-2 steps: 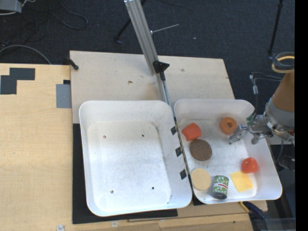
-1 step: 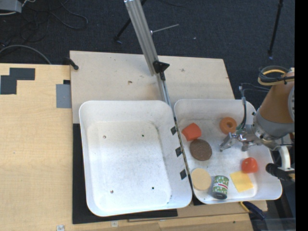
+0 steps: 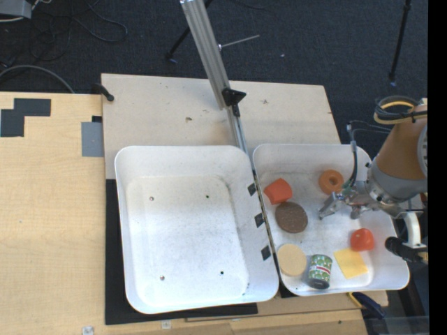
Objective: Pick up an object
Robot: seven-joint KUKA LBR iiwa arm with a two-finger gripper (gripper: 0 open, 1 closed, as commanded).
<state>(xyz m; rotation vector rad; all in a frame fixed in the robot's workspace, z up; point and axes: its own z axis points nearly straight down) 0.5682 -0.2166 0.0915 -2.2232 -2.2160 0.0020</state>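
From above, the gripper [image 3: 334, 205] hangs open and holds nothing, low in the right bin [image 3: 391, 274]. The orange ring [image 3: 331, 181] sits just beside it; I think it should drop straight down before squeezing

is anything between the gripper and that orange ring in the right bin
Nothing visible. The gripper hangs just below the orange ring with bare bin floor between them. The brown disc and red block lie off to the view's left.
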